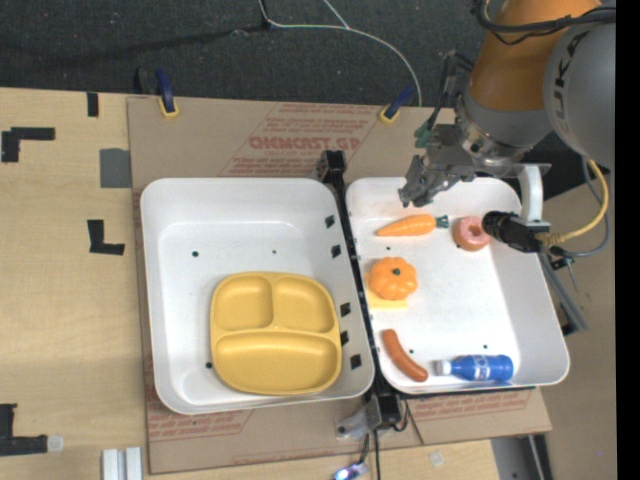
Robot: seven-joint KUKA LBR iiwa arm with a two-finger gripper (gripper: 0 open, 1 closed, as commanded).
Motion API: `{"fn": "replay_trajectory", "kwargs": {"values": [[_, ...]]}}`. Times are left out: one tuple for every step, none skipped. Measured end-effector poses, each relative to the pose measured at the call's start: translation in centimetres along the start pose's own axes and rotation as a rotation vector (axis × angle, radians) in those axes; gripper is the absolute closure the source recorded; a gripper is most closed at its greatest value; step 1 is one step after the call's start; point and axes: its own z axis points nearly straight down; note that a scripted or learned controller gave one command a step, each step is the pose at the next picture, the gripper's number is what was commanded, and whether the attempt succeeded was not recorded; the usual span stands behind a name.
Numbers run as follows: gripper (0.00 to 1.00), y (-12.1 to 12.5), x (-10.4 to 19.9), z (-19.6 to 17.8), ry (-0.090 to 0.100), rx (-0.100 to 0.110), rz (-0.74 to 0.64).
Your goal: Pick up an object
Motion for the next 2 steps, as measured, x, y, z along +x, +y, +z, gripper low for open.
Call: {"fn": "replay_trajectory", "kwargs": {"values": [[1.0, -0.6, 5.4, 2.1, -0.001, 0.001, 0.001], [1.0, -1.1, 10.6, 4.0, 0.0, 0.001, -0.001]]}}
